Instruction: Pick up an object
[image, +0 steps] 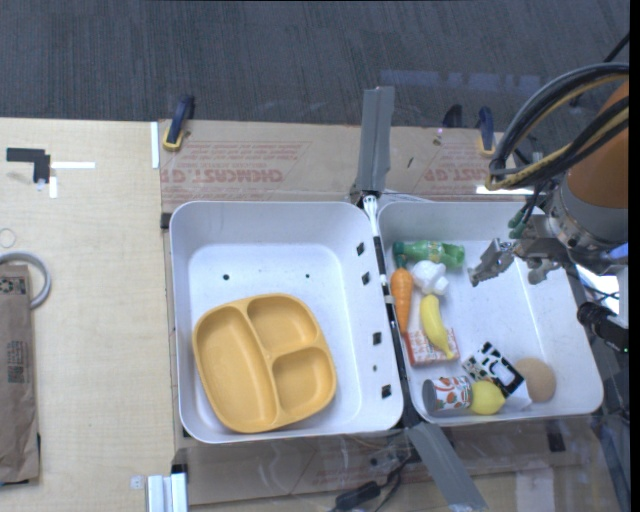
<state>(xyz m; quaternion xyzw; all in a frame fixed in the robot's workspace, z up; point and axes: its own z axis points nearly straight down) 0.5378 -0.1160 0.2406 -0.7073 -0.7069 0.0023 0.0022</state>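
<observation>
Here: left bin (190, 300) holds yellow tray (264, 361); right bin (560, 330) toys; fingers (489, 264) state unclear.

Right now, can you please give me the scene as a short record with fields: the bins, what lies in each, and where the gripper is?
left bin: holds a yellow divided plate
right bin: holds a green bottle, carrot, banana, small red packet, can, lemon, black-and-white packet, brown egg-shaped thing
gripper: above the right bin, near its upper middle, nothing between its fingers
arm: reaches in from the right
</observation>
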